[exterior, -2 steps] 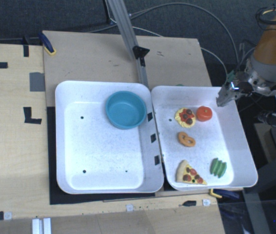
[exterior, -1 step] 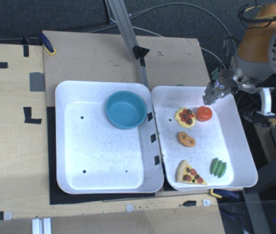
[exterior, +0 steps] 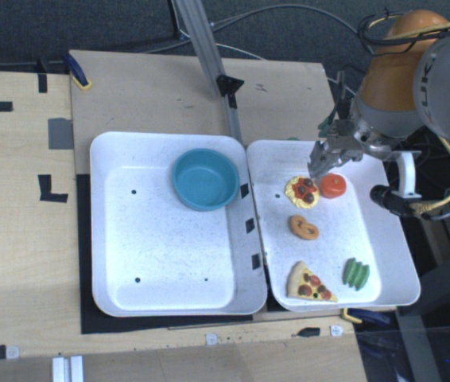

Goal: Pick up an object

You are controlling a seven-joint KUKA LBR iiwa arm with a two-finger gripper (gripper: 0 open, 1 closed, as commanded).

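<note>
Pizza slice [exterior: 310,283] at near edge of right bin [exterior: 392,237]. Left bin [exterior: 129,237] holds blue bowl [exterior: 205,178]. End effector [exterior: 321,168] hangs above round pizza toy [exterior: 301,192], beside red tomato [exterior: 333,185]; grip state cannot be told. Pretzel [exterior: 304,228] mid-bin; green pepper [exterior: 356,274] near right.
</note>
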